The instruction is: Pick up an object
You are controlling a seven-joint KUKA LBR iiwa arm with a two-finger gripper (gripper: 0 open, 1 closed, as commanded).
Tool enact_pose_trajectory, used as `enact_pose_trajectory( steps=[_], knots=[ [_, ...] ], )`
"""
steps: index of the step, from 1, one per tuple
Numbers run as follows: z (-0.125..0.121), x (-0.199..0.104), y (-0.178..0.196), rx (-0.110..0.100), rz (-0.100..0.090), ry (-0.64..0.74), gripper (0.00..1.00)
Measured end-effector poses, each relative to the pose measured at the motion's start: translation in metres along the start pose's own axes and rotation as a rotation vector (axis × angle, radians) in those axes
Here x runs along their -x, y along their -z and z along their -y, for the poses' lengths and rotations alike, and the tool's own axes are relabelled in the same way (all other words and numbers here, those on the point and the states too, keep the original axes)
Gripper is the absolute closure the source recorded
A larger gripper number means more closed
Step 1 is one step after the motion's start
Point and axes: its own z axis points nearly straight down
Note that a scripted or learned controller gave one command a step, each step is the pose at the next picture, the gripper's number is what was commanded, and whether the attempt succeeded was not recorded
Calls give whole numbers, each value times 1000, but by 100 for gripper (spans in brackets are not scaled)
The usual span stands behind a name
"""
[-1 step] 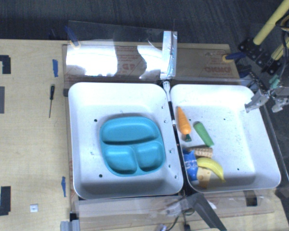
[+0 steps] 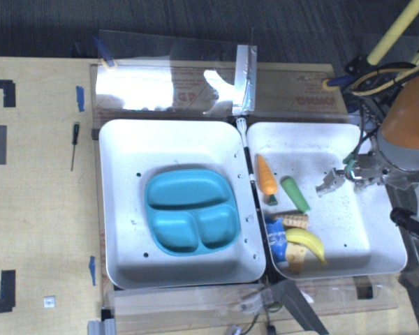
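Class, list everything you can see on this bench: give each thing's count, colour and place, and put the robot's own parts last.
Bins: 2, white, side by side on the bench.
Divided plate: 1, blue, in the left bin.
Carrot: 1, orange, right bin, near its left wall.
Cucumber-like piece: 1, green, right of the carrot.
Banana: 1, yellow, right bin, front left.
Packet: 1, blue, beside the banana.
Screwdriver: 1, dark, bench left of the bins.
Gripper: 1, grey, over the right bin.
Arm: 1, grey with orange band, right.

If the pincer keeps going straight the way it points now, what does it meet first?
The pincer points toward the view's left, over bare floor of the right bin. Straight on, the first thing in line looks like the green cucumber, with the carrot beyond. Its height above them is unclear, so it may pass over.
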Motion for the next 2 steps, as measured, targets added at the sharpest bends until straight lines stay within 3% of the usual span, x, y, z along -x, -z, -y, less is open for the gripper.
enact_pose_trajectory(
  steps=[1, 2],
  knots=[
    [69, -2, 57, 10, 1, -273, 0],
    [27, -43, -10, 7, 2, 219, 0]
  ],
)
